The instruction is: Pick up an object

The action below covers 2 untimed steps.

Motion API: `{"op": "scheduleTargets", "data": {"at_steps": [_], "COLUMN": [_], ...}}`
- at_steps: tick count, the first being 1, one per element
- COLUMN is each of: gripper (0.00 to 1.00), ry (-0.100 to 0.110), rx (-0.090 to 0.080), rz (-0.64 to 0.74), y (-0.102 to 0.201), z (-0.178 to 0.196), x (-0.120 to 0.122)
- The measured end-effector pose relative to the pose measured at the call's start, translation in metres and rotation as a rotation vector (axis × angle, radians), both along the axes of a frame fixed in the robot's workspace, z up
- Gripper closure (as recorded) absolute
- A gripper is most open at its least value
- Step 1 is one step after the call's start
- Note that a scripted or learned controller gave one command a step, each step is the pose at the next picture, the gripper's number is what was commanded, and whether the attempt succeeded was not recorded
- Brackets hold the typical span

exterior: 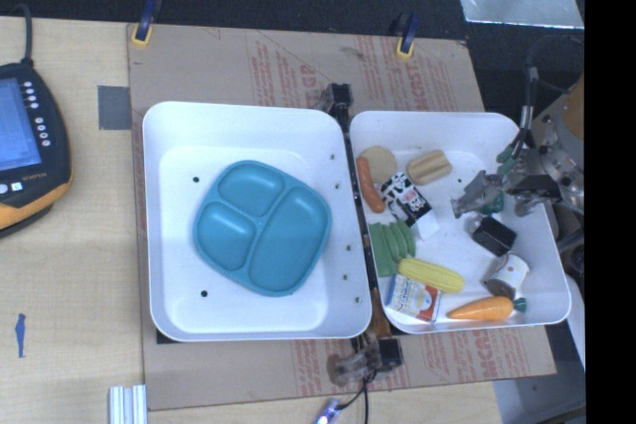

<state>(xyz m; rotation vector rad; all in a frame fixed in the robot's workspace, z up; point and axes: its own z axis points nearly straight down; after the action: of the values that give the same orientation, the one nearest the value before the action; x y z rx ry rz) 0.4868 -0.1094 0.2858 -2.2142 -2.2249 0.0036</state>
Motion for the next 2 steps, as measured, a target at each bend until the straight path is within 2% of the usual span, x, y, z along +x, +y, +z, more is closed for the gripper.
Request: {"op": "scheduleTargets", "data": {"at_steps": [1, 2], "gripper": [0.00, 0.00], "ry": [0.003, -0.001], "rx": [0.000, 0.000], "rz": [0.000, 0.001], "y": [-0.010, 0.001], "z": [-0.163, -0.193], "x": [0.039, 0.087]}}
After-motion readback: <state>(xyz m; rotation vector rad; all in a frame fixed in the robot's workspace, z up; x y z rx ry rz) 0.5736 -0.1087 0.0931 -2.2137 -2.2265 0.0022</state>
